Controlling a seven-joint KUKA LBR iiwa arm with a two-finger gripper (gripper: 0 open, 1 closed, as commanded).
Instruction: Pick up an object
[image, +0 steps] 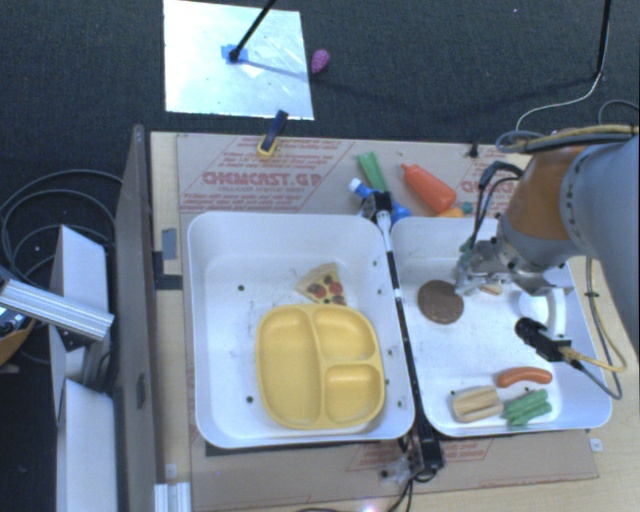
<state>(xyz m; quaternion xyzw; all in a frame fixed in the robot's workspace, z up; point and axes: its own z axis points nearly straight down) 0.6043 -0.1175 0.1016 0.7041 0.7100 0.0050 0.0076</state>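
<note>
My gripper (472, 278) hangs low over the upper middle of the right bin (590, 400), with the arm coming in from the right. A brown round patty (440, 302) lies just left of and below it, close to the gripper tip. A small tan piece (491, 289) pokes out beside the gripper; I cannot tell whether it is held. Further down the right bin lie a red sausage (523, 377), a tan bun (474, 403) and green beans (526, 407). In the left bin (215, 300) sit a yellow divided plate (320, 365) and a pizza slice (323, 285).
Behind the bins on the board lie an orange carrot (428, 188), a green piece (371, 168) and blue pieces (361, 187). A black divider (393, 275) runs between the bins. A yellow-blue clip (270, 140) rests on the board's far edge.
</note>
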